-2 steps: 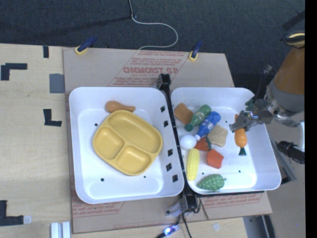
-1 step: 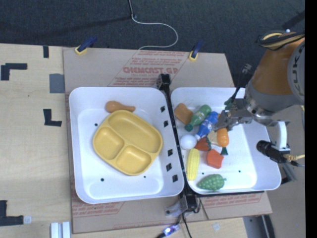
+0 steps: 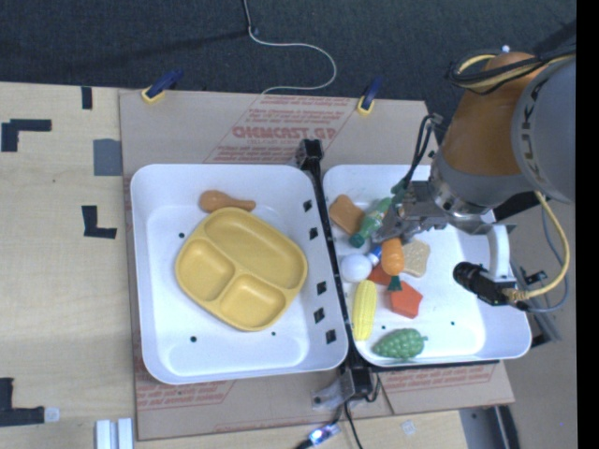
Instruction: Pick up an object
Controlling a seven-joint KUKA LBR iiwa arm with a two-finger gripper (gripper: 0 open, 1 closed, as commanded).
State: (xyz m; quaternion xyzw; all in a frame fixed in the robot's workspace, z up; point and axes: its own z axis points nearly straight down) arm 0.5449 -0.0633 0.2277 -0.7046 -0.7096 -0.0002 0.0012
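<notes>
A: Camera view, right bin (image 3: 487, 344): gripper (image 3: 398, 221) low over the toy food; whether its fingers are open or holding anything, I cannot tell.

B: Nearest item?

A: Carrot (image 3: 393, 256), just below the fingers, long axis roughly up-down in frame. Corn cob (image 3: 363, 309) lower left, upright likewise, beside a white egg (image 3: 356, 268).

B: Left bin (image 3: 150, 251)?

A: Yellow divided plate (image 3: 241, 267), drumstick (image 3: 225, 201).

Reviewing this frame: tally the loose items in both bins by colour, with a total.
Yellow: 2, the divided plate and the corn cob
Orange or tan: 4, the drumstick, bread chunk, carrot, cracker
Green: 2, the leafy bunch, bottle
White: 1, the egg
Red: 1, the wedge
Total: 10
</notes>
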